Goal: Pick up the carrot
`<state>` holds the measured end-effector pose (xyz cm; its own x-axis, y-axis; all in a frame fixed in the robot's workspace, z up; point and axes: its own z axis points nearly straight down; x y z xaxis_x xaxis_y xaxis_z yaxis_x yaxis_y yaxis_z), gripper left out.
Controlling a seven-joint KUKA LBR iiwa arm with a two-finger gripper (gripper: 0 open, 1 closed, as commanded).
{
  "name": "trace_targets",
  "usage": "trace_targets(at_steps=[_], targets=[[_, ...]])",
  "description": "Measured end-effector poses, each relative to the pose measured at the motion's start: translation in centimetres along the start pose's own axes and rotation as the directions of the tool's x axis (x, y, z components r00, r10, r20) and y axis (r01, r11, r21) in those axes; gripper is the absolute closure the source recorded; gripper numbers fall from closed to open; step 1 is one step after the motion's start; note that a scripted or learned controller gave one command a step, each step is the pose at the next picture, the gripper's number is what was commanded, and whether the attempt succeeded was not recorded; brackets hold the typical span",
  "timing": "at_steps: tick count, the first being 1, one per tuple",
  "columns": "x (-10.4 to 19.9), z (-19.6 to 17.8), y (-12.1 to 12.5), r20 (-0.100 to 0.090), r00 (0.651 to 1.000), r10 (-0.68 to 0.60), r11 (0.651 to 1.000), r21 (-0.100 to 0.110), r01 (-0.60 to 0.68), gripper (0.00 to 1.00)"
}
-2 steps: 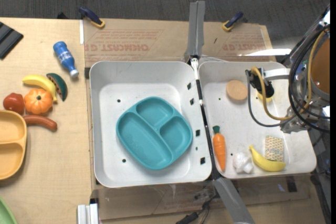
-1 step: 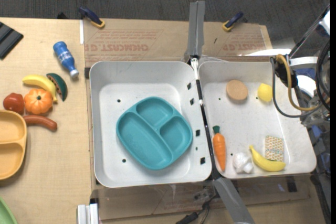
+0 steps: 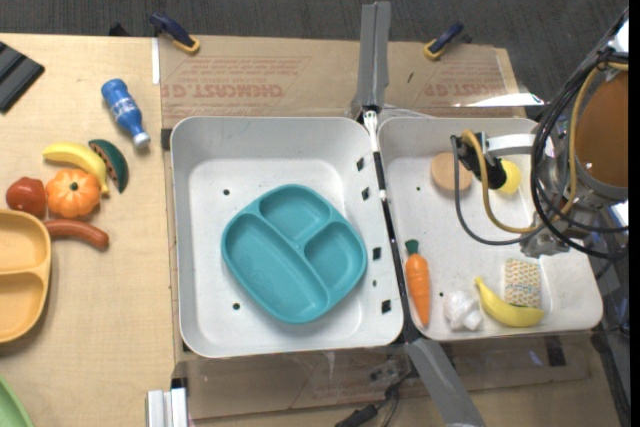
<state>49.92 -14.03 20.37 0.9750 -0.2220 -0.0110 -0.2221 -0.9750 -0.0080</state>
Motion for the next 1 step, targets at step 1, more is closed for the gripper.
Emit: trace_targets(at_steps=[1], targets=[[0.01,-12.8,5.76,-0.009,0.999,0.054,0.999,0.007,-0.054,1.0]])
